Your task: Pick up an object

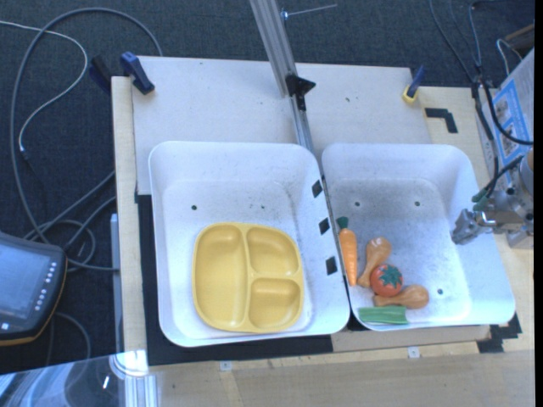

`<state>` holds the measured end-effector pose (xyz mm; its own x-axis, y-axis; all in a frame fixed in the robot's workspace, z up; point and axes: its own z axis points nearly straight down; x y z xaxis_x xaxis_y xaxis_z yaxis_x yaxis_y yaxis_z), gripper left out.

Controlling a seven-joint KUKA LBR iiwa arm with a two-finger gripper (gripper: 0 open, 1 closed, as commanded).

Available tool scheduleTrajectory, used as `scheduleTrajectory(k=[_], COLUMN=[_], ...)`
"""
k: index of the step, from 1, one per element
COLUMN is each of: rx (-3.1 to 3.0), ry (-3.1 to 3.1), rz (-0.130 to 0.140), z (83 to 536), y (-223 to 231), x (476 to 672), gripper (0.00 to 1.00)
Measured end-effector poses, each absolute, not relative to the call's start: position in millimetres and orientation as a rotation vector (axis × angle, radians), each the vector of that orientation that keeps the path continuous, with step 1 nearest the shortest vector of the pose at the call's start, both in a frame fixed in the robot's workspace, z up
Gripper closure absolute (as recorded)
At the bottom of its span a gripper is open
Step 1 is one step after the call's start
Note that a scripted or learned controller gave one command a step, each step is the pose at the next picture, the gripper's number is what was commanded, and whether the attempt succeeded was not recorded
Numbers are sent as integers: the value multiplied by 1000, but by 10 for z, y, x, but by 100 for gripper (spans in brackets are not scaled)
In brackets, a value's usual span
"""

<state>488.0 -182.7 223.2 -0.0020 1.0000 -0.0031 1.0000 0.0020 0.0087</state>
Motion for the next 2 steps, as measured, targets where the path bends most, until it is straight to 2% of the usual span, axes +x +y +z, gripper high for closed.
scheduleTrajectory(k=[1,2], rx=[2214,2215], ry=[2219,2233], rz=[5,3], z=[2667,2686], y=[-1825,-1225], x=[4890,4847], gripper=[100,100])
